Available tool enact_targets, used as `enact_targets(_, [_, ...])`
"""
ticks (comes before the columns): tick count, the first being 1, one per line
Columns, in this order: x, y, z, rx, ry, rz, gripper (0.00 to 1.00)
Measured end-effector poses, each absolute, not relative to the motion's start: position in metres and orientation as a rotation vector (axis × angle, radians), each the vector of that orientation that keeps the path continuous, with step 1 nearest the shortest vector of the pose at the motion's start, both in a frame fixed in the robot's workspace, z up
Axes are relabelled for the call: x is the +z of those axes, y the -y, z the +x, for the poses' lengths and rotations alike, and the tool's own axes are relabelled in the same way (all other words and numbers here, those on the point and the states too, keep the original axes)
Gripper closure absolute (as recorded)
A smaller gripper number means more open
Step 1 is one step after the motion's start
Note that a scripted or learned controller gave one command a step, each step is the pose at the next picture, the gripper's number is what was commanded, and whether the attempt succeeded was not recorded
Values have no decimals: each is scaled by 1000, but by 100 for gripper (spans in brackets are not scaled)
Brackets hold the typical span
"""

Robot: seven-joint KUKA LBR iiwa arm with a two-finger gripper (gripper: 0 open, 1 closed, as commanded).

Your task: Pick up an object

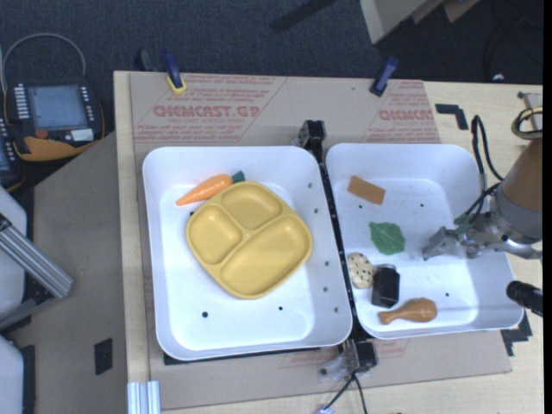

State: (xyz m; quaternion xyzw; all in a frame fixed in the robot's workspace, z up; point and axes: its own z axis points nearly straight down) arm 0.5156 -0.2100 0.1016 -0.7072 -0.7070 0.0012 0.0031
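Reaching in from the right, the grey arm (522,188) hangs its gripper (444,241) low over the right bin (414,158), fingers parted and holding nothing, just right of the green leaf (387,237). This looks like the approach step; next it must centre over one object and descend. The left bin (164,257) holds a yellow divided plate (248,238) and carrot (204,189). Both bins sit on a cardboard-covered bench (259,110); beyond lies dark flooring.
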Motion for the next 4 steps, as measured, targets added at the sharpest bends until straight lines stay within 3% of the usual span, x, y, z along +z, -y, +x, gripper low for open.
enact_targets(1, [83,209,515,2,2218,-2218,0])
enact_targets(2, [95,210,516,0,2222,-2222,100])
enact_targets(4, [200,218,525,-4,2228,-2225,100])
